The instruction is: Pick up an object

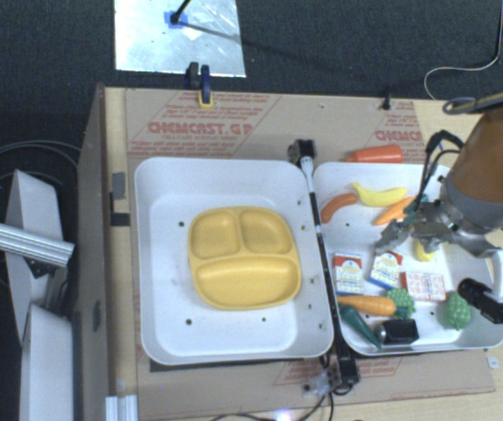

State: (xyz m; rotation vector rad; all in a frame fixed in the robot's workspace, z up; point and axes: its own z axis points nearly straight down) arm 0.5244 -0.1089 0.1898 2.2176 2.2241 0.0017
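arm cut off at right edge

Gripper low, arm from right

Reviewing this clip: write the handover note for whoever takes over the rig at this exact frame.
Gripper: low over the right bin, upper middle; whether it is open or shut cannot be made out, and nothing is seen held.
Right bin contents: banana, sausage, three small cartons, carrot, broccoli, black block, green lump.
Left bin: yellow divided plate.
An orange carrot-like piece lies on the cardboard outside the bins.
Done: approach into the bin.
Left: grasp and lift one object.
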